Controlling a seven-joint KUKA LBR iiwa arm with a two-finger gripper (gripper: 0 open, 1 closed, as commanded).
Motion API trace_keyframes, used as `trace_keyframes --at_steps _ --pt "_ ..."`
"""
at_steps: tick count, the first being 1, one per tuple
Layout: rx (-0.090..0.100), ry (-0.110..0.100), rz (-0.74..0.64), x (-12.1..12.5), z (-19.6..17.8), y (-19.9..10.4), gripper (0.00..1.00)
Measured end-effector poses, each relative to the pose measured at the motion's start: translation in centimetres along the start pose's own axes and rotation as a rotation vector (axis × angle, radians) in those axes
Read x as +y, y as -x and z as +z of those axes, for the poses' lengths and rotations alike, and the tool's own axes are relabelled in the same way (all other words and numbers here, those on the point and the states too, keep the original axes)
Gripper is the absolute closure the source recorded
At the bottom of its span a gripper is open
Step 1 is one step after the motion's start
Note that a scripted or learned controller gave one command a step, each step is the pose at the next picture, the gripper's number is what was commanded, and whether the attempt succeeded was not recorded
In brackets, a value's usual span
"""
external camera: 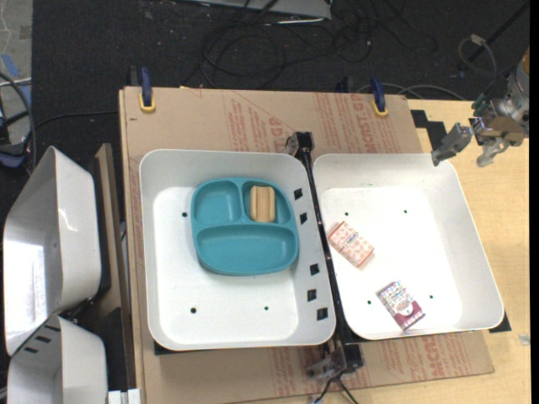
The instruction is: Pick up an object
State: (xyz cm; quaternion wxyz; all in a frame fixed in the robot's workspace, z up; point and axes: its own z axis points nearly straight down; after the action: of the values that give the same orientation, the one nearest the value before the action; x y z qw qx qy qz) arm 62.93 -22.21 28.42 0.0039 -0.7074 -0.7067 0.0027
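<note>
**Two bins side by side on the bench**

The left bin [168, 310] holds a divided tray [240, 247], and a wooden block [263, 204] lies in the tray's upper right compartment. In the right bin [472, 251] lie two small packets, well apart: one packet [350, 243] near the left wall, the other packet [400, 304] nearer the front edge. The gripper [473, 146] hangs beyond the right bin's far right corner.

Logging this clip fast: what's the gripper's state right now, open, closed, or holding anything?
Gripper: open, holding nothing, hovering past the upper right corner of the right bin, away from both packets.
</note>
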Motion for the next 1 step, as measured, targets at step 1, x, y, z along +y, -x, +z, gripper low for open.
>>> trace_keyframes --at_steps 1 --pt "-0.003 0.010 -0.002 0.19 -0.61 -0.06 0.00"
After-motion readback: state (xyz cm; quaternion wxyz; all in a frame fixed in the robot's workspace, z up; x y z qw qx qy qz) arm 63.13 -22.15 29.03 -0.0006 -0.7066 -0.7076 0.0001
